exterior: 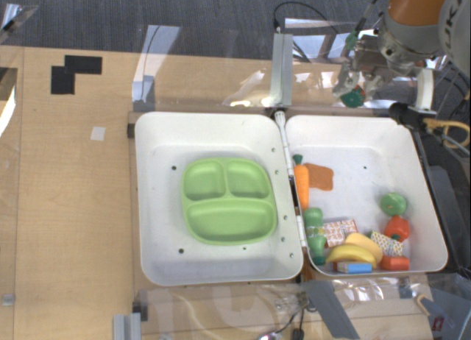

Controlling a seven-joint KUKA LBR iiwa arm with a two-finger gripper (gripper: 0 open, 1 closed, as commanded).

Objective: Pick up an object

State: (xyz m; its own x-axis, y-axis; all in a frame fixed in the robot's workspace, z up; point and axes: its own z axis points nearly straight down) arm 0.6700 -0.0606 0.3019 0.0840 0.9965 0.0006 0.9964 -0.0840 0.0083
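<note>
Two shallow white bins sit side by side on a wooden bench. The left bin [147, 184] holds a green divided plate [229, 200], lying flat near its middle. The right bin [368, 143] holds a cluster of toy food along its left wall and near edge: an orange carrot [301, 186] with a flat orange piece [320, 176] beside it, a green item [313, 217] below the carrot, a yellow banana [355, 249], a small patterned packet [338, 229], a red item [397, 228] and a green round item [394, 203] near the right wall. The far half of this bin is bare.

The arm comes in from the upper right, its orange band cut off by the top edge. The gripper [353, 92] hangs above the bench just beyond the right bin's far rim. A small teal object [354, 98] shows at its tip, seemingly held between fingers closed around it, though the fingers themselves blur against clear plastic sheeting behind them. The teal object is raised, well apart from the cluster in the bin.
</note>
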